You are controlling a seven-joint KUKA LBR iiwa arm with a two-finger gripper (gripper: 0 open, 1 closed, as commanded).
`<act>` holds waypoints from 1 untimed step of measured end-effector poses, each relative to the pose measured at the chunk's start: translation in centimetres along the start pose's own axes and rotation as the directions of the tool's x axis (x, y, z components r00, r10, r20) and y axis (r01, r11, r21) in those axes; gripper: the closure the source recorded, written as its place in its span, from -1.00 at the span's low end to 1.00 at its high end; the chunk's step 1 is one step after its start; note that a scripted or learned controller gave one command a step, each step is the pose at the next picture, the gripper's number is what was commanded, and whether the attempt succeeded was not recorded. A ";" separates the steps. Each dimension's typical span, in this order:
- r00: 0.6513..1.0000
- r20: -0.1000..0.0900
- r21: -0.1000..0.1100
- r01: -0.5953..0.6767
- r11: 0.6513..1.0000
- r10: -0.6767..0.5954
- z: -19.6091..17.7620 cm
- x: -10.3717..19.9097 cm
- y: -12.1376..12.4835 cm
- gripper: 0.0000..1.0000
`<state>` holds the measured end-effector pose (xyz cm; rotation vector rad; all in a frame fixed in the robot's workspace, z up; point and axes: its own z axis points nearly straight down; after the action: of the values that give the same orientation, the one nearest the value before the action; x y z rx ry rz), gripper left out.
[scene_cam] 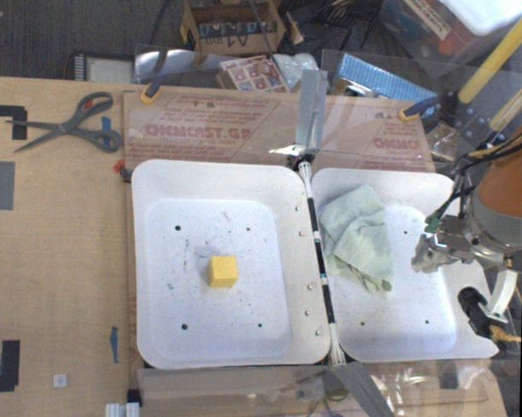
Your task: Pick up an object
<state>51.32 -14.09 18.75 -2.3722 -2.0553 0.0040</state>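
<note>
Gripper (430, 252) hangs over the right bin (427, 337), at its right side; I cannot tell how it is set. Just left of it in that bin I see a crumpled pale green cloth (358, 237). A yellow cube (224, 271) sits mid left bin (158, 208).

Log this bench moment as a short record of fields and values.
left bin: holds one yellow block, near its middle
right bin: holds a crumpled pale green cloth, against its left side
gripper: over the right bin, right of the cloth, nothing seen held
bench extras: scissors lying to the upper left of the bins
task state: no object picked up yet
</note>
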 end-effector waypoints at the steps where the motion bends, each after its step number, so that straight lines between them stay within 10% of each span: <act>1: 0.996 0.001 -0.002 -0.095 0.996 0.095 -5.9 5.1 -3.5 1.00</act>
<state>48.60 -8.51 24.68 -2.4689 -1.9424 0.0033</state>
